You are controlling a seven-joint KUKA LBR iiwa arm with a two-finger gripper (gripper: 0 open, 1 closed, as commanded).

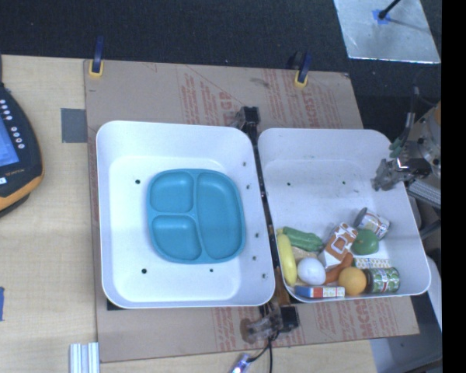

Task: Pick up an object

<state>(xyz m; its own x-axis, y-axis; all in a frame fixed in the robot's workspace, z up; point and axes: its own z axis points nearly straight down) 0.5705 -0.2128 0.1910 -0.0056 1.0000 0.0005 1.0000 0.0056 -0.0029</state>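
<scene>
Hand point(388, 173) at right edge of frame, over right bin point(326, 169); finger state impossible to tell. Pile of small objects point(338, 259) in bin's lower corner. Blue plate point(196, 214) in left bin point(124, 208).

Left bin point(109, 208): blue three-compartment plate point(196, 214), lying flat at centre. Right bin point(326, 150): toy food heaped in its near corner — banana point(286, 259), white egg point(311, 271), orange point(353, 280), green pod point(303, 238), green can point(382, 280), small carton point(339, 244). Gripper point(388, 171) over the right bin's right rim, well apart from the heap. Orange-edged tablet point(6, 150) on the bench, left.
</scene>
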